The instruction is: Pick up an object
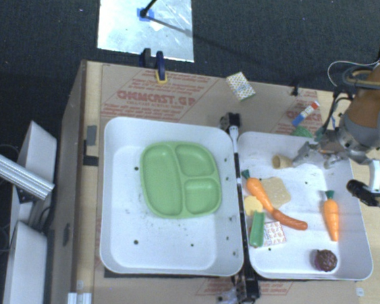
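My gripper hangs over the back of the right bin, open, its two fingers spread apart with nothing between them. A small tan piece lies just left of the left finger. Further forward in the bin lie an orange carrot on the right, a second carrot near the left wall, a beige bread slice, a red-orange sausage, a green stick, a yellow piece, a patterned card and a dark round lump.
The left bin holds a green divided plate. A black divider rail runs between the bins. Behind the bins, on the cardboard, lie a patterned block and a red-and-blue item. The arm's body stands at the right.
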You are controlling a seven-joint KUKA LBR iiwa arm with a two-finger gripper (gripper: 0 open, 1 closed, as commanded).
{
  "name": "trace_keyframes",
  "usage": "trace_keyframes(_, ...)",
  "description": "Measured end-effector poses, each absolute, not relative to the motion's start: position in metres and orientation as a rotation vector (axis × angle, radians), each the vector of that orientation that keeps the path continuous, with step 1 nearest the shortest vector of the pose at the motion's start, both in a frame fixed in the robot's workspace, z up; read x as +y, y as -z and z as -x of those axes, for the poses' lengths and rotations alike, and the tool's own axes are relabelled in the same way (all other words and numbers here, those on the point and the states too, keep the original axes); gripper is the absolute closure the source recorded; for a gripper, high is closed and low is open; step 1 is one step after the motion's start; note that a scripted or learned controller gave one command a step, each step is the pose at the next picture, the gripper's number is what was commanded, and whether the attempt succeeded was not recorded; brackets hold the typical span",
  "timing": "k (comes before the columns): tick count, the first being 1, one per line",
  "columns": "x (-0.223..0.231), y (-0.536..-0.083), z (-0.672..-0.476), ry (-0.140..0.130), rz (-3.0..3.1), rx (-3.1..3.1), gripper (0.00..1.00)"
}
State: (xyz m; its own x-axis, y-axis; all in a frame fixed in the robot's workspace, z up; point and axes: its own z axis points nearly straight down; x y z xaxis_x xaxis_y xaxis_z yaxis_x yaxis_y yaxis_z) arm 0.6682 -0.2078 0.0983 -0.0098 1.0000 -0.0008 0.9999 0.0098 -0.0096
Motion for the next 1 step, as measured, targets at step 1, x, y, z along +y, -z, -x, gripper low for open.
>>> trace_keyframes(1, -0.2080, -0.0904, -0.6697, -0.006, 2.213, -2.228, 0.00)
